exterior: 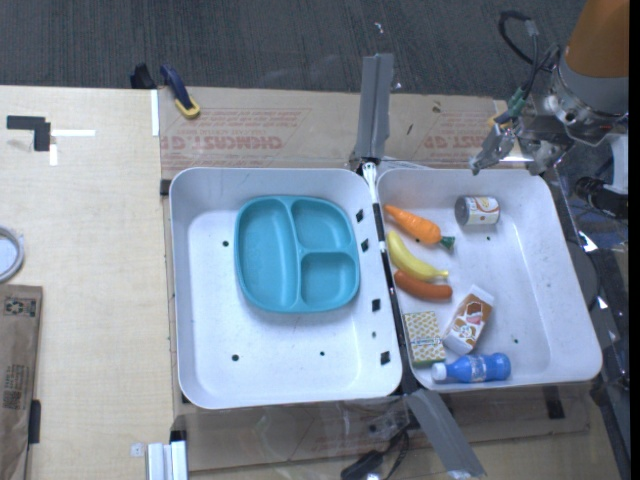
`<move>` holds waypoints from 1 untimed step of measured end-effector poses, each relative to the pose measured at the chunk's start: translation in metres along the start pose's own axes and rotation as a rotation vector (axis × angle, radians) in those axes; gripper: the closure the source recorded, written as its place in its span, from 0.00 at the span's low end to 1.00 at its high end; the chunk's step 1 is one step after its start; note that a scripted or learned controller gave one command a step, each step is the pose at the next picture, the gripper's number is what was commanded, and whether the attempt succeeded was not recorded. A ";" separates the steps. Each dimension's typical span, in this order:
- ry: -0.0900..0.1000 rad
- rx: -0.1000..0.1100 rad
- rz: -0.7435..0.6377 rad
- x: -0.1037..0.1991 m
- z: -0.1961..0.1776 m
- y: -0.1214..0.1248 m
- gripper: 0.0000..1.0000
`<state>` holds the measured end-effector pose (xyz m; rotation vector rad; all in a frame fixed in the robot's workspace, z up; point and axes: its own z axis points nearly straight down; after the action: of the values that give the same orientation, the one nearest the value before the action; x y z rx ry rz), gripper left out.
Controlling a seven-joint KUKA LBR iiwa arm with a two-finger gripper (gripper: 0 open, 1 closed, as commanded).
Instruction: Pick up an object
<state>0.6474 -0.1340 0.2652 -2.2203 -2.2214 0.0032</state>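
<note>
The right bin holds a carrot, a banana, a hot dog sausage, a small tin can, a small carton, a cracker box and a blue bottle. My gripper hangs above the bin's far rim, up and right of the can. Its fingers stand apart with nothing between them.
In the left bin lies a teal divided plate. A grey post rises behind the seam between the bins. A blue and yellow clamp lies on the cardboard at the back left.
</note>
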 end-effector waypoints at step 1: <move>0.000 0.001 -0.140 0.016 0.011 -0.005 0.00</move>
<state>0.6425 -0.1177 0.2544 -2.0592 -2.3703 0.0046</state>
